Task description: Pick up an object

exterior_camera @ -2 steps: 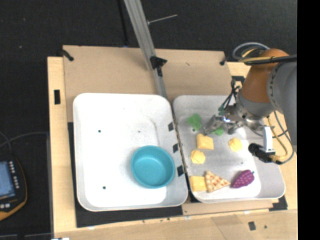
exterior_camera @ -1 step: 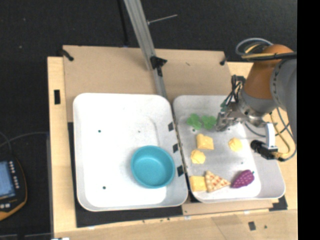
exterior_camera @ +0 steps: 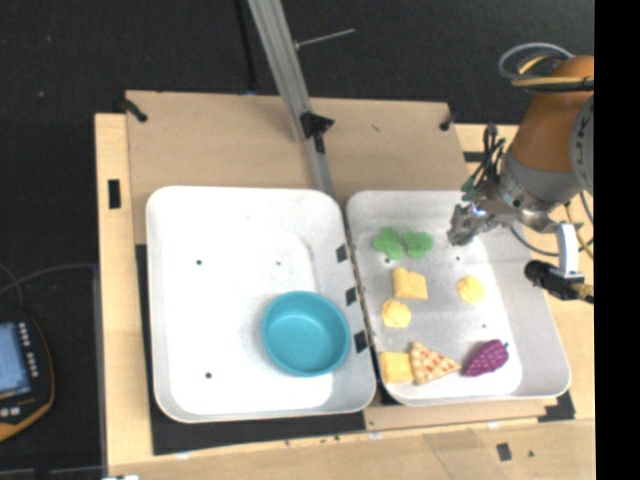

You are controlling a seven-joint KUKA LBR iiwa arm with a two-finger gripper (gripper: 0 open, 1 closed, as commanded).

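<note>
two white bins sit side by side on a pale wooden bench (exterior_camera: 250, 138), with black floor all around it. no brand names or writing i can read anywhere, fwiw. far left, off the bench, there's a handheld pendant (exterior_camera: 18, 363) with a lit screen and an orange rim, too small to read. a grey metal pole (exterior_camera: 285, 68) slants down from the top edge to the gap between the bins.

left bin (exterior_camera: 230, 238) has a teal bowl (exterior_camera: 304, 332) sitting upright near its front right corner. right bin (exterior_camera: 520, 338) is the busy one: green leafy thing (exterior_camera: 401, 242) toward the back left, yellow cheese-like block (exterior_camera: 409, 285) just in front of it, a rounded yellow piece (exterior_camera: 396, 314) below that, then another yellow chunk (exterior_camera: 395, 367) touching a pizza slice (exterior_camera: 431, 363) at the front edge. a small yellow piece (exterior_camera: 470, 289) sits mid-bin, and purple grapes (exterior_camera: 485, 358) are near the front right corner.

gripper (exterior_camera: 463, 228) is down over the back of the right bin, just right of the green thing, at the end of the grey and orange arm (exterior_camera: 545, 143). i can't tell its state from this angle, and nothing shows in its grasp.
</note>
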